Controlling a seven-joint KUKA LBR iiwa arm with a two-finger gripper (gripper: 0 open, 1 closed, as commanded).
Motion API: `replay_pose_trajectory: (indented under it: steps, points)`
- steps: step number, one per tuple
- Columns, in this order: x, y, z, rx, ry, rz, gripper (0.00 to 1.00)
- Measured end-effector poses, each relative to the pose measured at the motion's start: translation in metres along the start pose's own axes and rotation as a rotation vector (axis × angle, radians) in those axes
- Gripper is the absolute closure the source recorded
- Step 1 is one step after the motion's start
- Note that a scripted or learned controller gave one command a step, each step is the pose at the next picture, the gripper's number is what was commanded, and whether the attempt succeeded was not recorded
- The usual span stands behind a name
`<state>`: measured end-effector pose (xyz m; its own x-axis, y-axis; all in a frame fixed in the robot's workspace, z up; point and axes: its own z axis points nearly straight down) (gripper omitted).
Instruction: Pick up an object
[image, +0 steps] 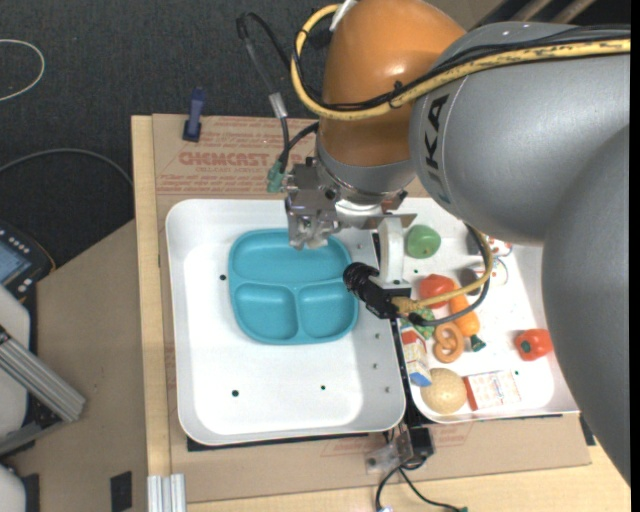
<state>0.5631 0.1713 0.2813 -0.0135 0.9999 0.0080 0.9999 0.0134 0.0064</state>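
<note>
Here the left bin holds a blue tray, apparently alone.

Grey arm reaching in, tool pointing down

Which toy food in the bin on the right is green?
The green apple, at the far end of the right bin, just beside the arm. The other foods there are red, orange or tan, like the red pepper.

A divided tray lies in the left bin, toys in the right.
</note>
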Motion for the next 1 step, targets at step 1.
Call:
replay_pose_trajectory:
  steps: [1]
  points:
    - [0.0055, -0.0401, -0.1021, -0.005, -0.002, 0.009, 1.00]
